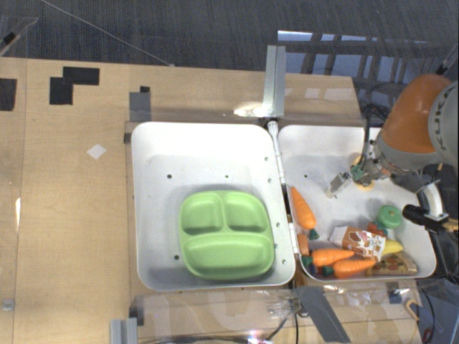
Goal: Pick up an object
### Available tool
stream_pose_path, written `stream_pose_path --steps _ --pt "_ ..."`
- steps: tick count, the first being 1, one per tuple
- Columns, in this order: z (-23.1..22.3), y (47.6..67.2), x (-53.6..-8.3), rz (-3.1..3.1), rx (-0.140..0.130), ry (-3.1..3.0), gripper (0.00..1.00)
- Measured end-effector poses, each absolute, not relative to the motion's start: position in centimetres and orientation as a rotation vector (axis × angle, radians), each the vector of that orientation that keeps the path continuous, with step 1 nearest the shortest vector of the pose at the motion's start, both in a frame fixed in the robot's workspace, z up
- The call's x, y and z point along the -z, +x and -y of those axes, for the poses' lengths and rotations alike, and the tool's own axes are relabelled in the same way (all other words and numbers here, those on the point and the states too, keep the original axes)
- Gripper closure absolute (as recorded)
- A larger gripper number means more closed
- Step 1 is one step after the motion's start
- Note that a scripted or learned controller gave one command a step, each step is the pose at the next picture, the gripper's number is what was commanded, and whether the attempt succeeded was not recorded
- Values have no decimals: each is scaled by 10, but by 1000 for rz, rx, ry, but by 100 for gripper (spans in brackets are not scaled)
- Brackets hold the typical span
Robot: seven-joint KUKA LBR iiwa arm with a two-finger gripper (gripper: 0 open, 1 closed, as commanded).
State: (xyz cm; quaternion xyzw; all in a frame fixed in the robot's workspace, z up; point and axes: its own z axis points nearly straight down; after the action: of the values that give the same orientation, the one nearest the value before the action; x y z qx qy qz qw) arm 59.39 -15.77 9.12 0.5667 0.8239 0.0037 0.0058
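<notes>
Orange carrots and the other candidates sit bunched at the near edge of the right bin (315,138): one carrot (302,211) lies along the bin's left wall, two more carrots (343,261) in its near corner, a printed snack packet (364,243) just right of those, a green-capped piece (389,216) beyond the packet. Nothing looks lifted yet, so I'd call the pick not started or barely begun; the grasp and the lift are both left. Gripper (346,179) hangs over the bare middle of the right bin, well apart from the pile. Fingers: can't tell how far apart, too small and foreshortened at this slant. A yellowish bit sits near the wrist, could be part of the tool. No object visibly between them, touching nothing I can make out. Green divided tray (226,233) sits in the other bin, left of the right bin.
</notes>
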Motion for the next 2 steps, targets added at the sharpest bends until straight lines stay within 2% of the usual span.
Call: stream_pose_path --steps 1,2 --pt "195 628 -160 -2730 -4 1538 0" --pt "203 623 -93 -2653 -6 1664 0"
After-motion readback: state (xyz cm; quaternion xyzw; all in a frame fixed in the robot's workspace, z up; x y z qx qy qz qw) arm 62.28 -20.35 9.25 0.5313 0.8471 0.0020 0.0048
